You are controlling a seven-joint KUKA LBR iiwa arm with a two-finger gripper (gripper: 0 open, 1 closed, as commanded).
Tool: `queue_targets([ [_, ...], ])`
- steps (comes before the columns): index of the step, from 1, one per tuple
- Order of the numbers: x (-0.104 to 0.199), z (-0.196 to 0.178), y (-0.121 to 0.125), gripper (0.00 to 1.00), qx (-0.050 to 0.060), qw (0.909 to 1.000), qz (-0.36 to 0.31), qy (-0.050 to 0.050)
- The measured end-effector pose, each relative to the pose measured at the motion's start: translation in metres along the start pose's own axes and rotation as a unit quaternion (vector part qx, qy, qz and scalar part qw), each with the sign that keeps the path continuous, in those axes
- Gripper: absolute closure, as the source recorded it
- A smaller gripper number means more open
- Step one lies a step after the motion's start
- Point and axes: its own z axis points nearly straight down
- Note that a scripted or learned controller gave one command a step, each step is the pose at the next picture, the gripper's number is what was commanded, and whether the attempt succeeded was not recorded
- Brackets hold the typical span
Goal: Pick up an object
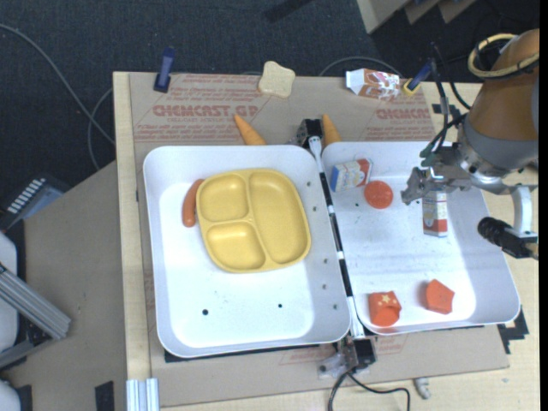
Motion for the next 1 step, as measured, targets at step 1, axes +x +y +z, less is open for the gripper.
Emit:
queue_targets([
  [1, -0.0088, -0.0135, 0.0217, 1.0, 0.0, 1.0, 0.0, 0.0],
])
